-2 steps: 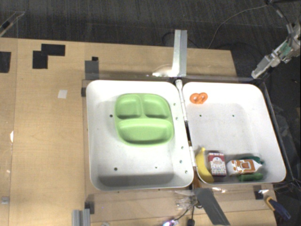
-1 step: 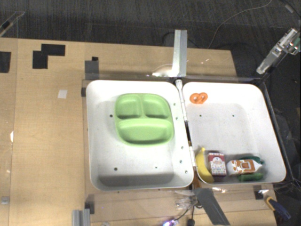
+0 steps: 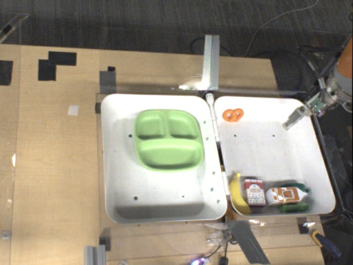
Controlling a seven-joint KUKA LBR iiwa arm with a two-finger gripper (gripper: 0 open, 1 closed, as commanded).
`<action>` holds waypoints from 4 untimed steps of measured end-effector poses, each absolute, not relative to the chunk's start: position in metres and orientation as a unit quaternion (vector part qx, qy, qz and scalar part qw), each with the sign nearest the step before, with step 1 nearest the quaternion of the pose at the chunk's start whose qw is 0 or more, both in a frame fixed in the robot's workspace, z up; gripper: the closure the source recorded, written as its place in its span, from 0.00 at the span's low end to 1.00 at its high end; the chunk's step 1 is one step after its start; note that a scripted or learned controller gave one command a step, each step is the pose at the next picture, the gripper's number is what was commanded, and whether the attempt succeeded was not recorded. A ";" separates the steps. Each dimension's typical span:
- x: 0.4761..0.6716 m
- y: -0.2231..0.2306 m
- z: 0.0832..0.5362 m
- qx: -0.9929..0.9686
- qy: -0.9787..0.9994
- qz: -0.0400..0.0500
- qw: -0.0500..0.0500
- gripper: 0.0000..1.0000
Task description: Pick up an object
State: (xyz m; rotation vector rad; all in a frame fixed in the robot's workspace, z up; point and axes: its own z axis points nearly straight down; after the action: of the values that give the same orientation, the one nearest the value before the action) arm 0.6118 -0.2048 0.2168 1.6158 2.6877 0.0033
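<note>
The right bin (image 3: pixel 276 148) holds several objects. An orange pretzel (image 3: pixel 233 115) lies in its far left corner. Along the near wall sit a yellow banana (image 3: pixel 238 195), a small red and white carton (image 3: pixel 253 192), an orange and white carton (image 3: pixel 284 194) and a green vegetable (image 3: pixel 293 207). My gripper (image 3: pixel 290 121) hangs over the bin's far right part, slanting down and to the left from the arm (image 3: pixel 339 79). It is well apart from every object, and nothing shows at its tip.
The left bin (image 3: pixel 118 192) holds a green divided plate (image 3: pixel 168 138) in its far half. A metal post (image 3: pixel 211 65) stands behind the wall between the two bins. Cables lie on the dark floor at the back right.
</note>
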 end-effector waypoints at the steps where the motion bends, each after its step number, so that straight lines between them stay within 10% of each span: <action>1: 0.619 -0.205 0.292 0.331 0.944 0.001 0.006 0.00; 2: 0.634 -0.189 0.439 0.337 0.941 0.001 0.007 0.00; 4: 0.640 -0.205 0.436 0.030 1.000 -0.001 0.007 0.00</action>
State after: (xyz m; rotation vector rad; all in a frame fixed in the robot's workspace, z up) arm 0.6401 -0.2047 0.4363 0.0952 3.1271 -0.0028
